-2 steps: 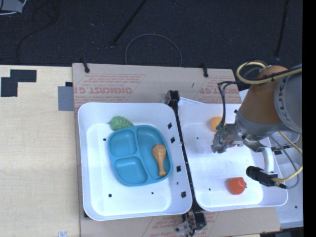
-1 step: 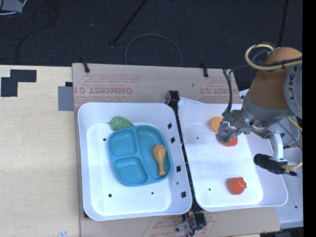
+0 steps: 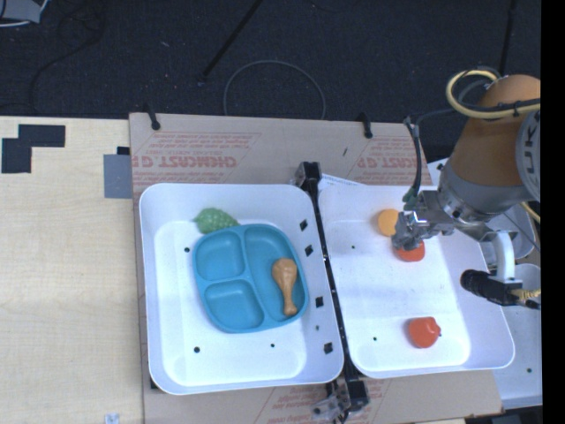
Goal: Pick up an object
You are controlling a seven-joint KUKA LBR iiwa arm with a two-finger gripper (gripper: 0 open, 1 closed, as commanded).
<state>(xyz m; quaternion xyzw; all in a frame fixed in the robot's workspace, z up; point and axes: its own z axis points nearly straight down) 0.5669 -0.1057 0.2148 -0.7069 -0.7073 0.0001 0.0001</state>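
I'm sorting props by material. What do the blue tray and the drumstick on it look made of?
Blue tray: likely moulded plastic, with a smooth, even colour and soft sheen. Drumstick: probably plastic toy food, uniform tan and slightly glossy; rubber is possible.

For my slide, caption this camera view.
Gripper over a red item in the right bin; blue tray in the left bin.

Even, bright light falls from above onto my two shallow white plastic bins [image 3: 168, 237], which come close to washing out. Shadows beneath things are faint and soft. The dark carpeted floor [image 3: 265, 42] behind stays dim and grainy. Focus is slightly soft throughout.
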